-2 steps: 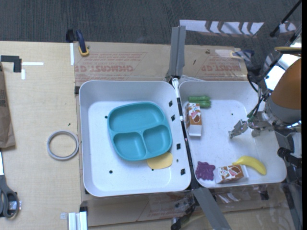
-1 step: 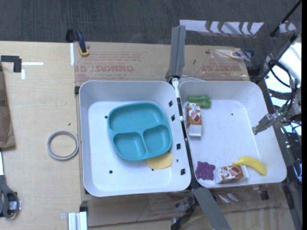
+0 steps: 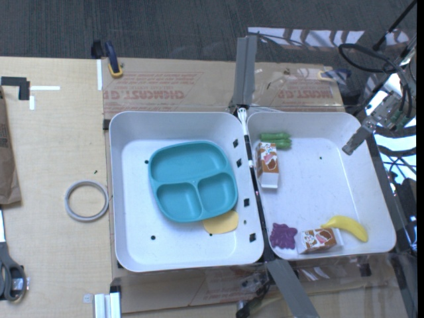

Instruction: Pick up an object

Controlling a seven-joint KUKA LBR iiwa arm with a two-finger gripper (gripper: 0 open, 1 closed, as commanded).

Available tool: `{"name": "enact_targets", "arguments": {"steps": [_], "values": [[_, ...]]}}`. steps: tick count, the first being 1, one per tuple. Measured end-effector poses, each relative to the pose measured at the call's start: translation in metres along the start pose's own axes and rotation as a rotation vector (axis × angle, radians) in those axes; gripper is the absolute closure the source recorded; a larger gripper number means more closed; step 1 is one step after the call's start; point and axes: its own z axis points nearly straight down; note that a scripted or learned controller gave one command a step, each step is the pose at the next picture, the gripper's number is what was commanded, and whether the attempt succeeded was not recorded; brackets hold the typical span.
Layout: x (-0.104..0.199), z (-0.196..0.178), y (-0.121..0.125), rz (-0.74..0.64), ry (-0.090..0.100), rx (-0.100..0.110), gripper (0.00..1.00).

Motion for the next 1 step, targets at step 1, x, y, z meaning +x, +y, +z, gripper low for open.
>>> {"name": "enact_targets", "arguments": {"steps": [1], "values": [[-0.0015,0.1304,0.0801,0.182,0.002,0.002,0.0]]}}
